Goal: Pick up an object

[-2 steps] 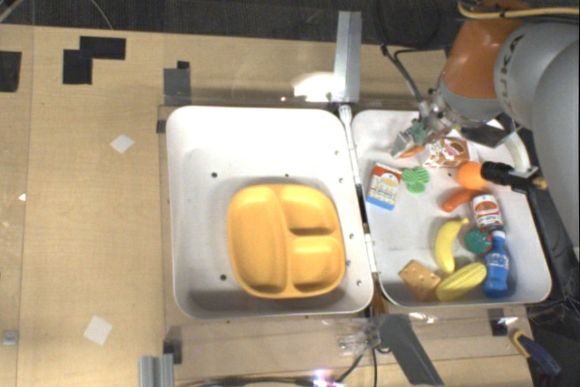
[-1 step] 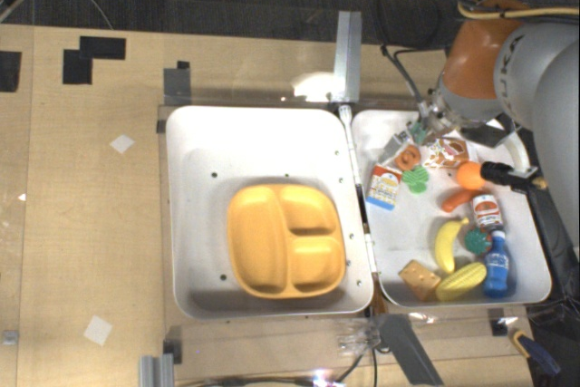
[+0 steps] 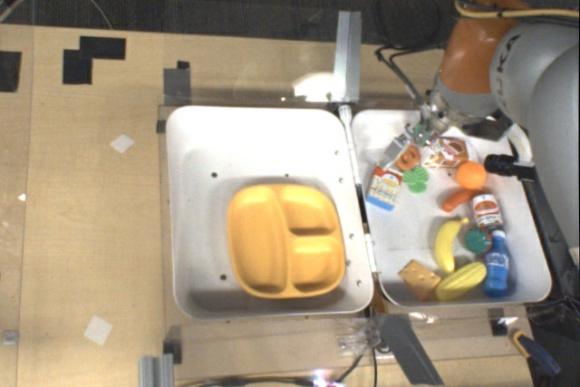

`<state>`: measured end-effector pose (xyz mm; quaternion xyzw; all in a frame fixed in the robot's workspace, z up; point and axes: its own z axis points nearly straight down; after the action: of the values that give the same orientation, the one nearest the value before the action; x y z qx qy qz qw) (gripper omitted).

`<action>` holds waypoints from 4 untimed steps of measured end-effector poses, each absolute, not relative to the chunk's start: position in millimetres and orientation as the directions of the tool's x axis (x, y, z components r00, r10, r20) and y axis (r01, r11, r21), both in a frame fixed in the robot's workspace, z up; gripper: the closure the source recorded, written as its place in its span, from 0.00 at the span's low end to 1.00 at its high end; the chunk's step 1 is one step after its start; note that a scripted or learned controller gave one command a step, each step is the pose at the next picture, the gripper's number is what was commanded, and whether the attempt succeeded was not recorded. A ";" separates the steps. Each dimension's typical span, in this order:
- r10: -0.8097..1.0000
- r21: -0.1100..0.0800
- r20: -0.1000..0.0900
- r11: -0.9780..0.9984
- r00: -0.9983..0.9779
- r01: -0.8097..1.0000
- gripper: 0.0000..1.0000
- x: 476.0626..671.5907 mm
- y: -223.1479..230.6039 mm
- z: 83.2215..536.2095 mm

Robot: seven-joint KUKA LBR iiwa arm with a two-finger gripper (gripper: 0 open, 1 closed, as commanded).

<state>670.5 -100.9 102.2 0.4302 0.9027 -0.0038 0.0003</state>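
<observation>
Bins: two white bins (image 3: 190, 222) are sitting side by side on the bench.
Trays: one yellow divided tray (image 3: 285, 238) is lying in the left bin.
Bananas: two bananas (image 3: 446, 246) are lying in the right bin.
Bottles: one blue bottle (image 3: 497, 267) and one red-labelled bottle (image 3: 487, 211) are lying there.
Cartons: one small carton (image 3: 384, 188) is resting there.
Oranges: one orange (image 3: 470, 175) is sitting there.
Crackers: one brown cracker (image 3: 419, 277) is lying there.
Green pieces: one green piece (image 3: 417, 181) is lying there.
</observation>
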 end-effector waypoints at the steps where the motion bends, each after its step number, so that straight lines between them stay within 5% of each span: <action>1: 0.772 0.016 -0.031 0.636 -0.635 0.772 1.00 677.2 -99.7 115.7; 2: 0.769 0.000 -0.003 0.640 -0.640 0.769 0.00 671.9 -93.6 111.5; 3: 0.994 0.009 -0.003 0.108 -0.108 0.994 0.00 655.8 -136.5 88.9; 4: 0.993 0.015 -0.006 0.118 -0.118 0.993 1.00 658.4 -134.6 101.9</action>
<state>658.4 -134.6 101.9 0.6641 0.7476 0.0038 0.0072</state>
